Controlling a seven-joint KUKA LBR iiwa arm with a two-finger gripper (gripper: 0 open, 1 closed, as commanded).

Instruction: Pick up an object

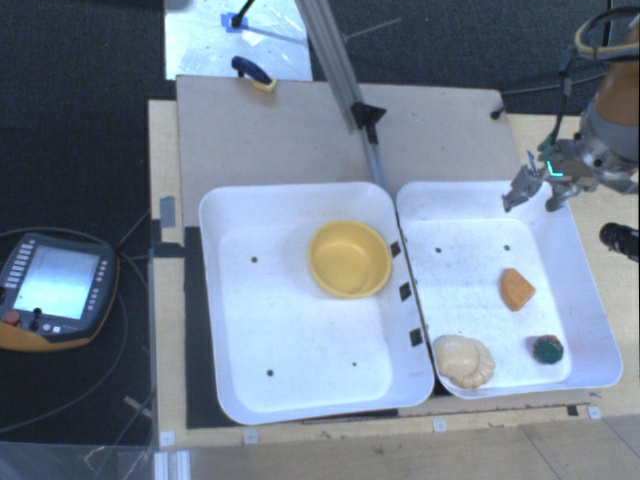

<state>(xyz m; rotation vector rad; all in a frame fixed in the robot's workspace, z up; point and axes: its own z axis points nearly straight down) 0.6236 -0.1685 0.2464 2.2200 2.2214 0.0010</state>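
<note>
My gripper (537, 196) hangs over the far right corner of the right bin (470, 230), its two fingers spread apart with nothing between them. Below it in that bin lie an orange wedge-shaped object (516, 289), a small dark green ball (547, 349) near the front right, and a cream shell-shaped object (463, 360) at the front left. A yellow bowl (349, 258) sits upright in the left bin (240, 298), near its far right side.
A metal pole (335, 58) slants across the board behind the bins, ending at a black clamp (367, 116). A teach pendant (50, 290) lies on the floor to the left. A small dark-and-yellow item (253, 72) rests at the board's far edge.
</note>
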